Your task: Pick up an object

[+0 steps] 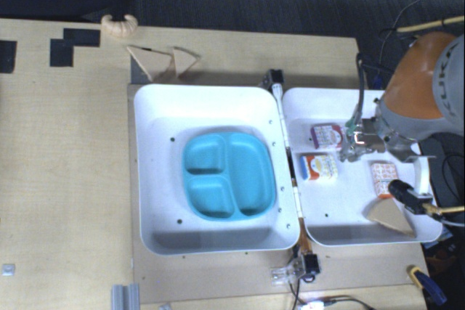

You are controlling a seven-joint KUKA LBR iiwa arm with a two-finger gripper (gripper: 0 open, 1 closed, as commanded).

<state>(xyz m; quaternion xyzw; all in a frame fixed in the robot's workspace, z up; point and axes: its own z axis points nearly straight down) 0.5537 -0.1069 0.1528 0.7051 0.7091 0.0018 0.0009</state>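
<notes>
Pale wood tabletop [65, 178] carries two white bins; we see a blue divided plate [229, 174] in the left bin [156, 156]. In the right bin [341, 225]: purple packet [326, 135], orange-white packet [320, 167], red patterned card [383, 176], tan wedge [390, 216]. Our hand [355, 144] sits over the right bin just beside the packets; can't tell its state.

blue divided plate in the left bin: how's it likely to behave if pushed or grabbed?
The blue divided plate looks like rigid moulded plastic, so probably stiff and light. It lies flat and wide in the left bin, so it will likely slide rather than tip or roll. Its glossy, rounded rim may be slippery and offer little to pinch.
</notes>
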